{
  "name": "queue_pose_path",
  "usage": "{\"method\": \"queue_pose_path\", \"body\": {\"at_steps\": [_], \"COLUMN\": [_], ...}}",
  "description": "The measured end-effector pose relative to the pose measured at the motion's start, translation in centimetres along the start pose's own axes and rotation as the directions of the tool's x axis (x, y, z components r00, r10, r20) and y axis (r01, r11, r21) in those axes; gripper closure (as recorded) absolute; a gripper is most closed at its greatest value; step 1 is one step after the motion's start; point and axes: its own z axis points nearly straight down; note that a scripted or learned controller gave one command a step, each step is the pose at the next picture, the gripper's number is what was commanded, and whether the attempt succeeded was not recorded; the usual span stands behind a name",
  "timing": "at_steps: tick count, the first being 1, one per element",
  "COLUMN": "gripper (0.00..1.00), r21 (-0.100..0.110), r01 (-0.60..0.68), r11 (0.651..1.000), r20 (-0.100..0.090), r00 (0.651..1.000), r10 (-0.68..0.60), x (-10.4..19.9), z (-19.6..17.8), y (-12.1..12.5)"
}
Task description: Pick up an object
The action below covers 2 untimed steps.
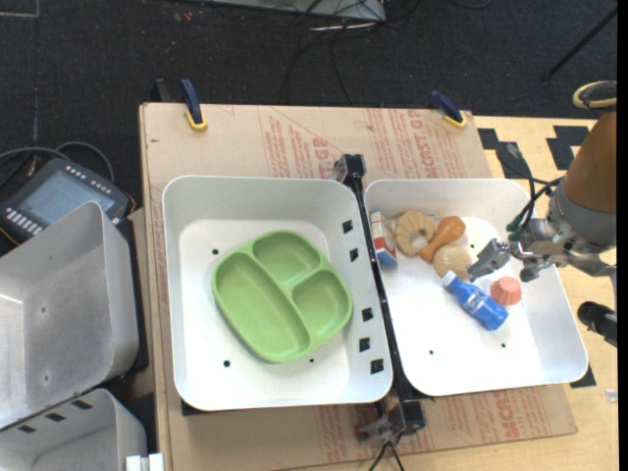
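right bin [549, 361] front floor lies open; toys [444, 246] crowd its back-left part.

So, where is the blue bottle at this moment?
The blue bottle lies on its side in the right bin, near that bin's middle. A pink object is just to its right, and a beige round item is above it.

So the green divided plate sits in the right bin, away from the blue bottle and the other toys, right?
Not quite. The camera view shows the green plate in the left bin. The blue bottle and the other toys lie in the right bin, as you said.
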Motion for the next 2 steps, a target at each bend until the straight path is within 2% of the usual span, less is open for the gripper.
{"method": "queue_pose_path", "body": {"at_steps": [2], "gripper": [0.0], "r21": [-0.002], "r01": [0.0], "r11": [1.0], "r20": [0.0], "r00": [1.0], "r10": [0.0], "x": [-0.1], "z": [11.6], "y": [-0.7]}}
